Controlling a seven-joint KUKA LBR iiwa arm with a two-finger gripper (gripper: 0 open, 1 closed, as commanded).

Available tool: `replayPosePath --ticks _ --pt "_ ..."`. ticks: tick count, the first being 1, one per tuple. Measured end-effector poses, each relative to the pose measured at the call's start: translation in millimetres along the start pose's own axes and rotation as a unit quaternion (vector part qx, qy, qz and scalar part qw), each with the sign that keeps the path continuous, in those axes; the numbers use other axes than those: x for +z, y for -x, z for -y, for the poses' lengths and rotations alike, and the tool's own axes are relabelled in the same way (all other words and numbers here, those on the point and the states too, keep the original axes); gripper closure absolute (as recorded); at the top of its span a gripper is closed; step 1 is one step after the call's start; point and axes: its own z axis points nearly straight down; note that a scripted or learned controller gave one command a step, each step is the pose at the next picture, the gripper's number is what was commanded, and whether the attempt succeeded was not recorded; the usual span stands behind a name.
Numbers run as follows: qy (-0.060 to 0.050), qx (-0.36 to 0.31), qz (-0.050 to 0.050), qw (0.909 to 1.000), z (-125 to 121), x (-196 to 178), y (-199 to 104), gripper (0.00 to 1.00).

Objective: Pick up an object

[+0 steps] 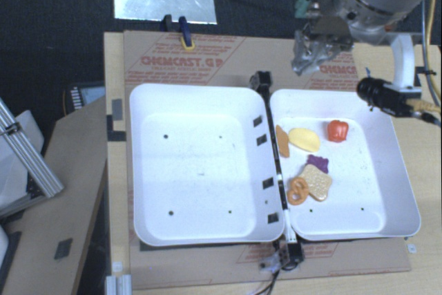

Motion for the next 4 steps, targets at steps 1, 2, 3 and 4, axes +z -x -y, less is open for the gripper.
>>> replayPosePath --ticks 1,2,3,4 --pt "-0.005 0.002 0.002 1.0000 28 42 -68 1.00" --pt "-0.003 0.005 0.002 1.0000 62 36 -57 1.00" --pt "0.002 0.003 -0.001 1.0000 47 -61 -97 1.00" --pt "-0.003 0.003 0.002 1.0000 -41 -52 -153 1.00"
